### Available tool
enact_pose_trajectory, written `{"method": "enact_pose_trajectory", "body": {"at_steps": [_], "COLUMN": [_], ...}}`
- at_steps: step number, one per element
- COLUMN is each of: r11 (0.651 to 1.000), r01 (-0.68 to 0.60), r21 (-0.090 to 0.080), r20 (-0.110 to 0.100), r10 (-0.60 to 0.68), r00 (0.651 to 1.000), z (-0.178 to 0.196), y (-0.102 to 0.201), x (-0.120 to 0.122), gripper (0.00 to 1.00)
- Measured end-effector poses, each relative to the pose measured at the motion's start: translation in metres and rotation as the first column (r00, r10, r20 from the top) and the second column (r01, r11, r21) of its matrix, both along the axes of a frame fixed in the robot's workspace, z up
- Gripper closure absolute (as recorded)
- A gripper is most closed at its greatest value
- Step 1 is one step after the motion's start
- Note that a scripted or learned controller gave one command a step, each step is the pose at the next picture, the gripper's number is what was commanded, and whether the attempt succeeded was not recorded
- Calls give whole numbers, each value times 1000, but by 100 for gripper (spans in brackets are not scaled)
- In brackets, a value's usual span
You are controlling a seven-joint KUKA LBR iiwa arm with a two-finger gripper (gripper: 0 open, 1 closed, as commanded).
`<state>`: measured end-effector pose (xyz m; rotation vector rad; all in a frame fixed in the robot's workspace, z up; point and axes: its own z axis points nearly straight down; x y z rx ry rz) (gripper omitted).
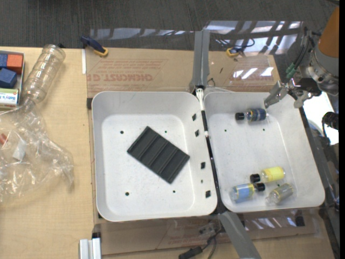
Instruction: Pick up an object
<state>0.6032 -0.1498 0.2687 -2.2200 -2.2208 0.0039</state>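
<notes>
Up at the right bin's far right corner, the end effector hangs with its fingers spread wide, holding nothing. Just beside its left finger lies a blue vial. Near the front of that bin lie a yellow vial, another blue one and a clear one. A dark ribbed slab lies in the left bin.

bench: two white bins, plastic bottle.
</notes>
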Motion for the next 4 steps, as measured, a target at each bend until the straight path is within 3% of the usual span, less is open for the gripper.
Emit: {"method": "enact_pose_trajectory", "body": {"at_steps": [1, 2, 3, 4], "r11": [999, 1000, 956, 1000], "r01": [-47, 0, -293, -5], "r21": [0, 1, -2, -1], "r20": [-1, 0, 3, 2], "r10": [47, 0, 293, 5], "r00": [999, 1000, 956, 1000], "z": [-62, -178, -11, 96], "y": [-16, 42, -73, 16], "x": [2, -37, -94, -84], "gripper": [0, 0, 0, 0]}}
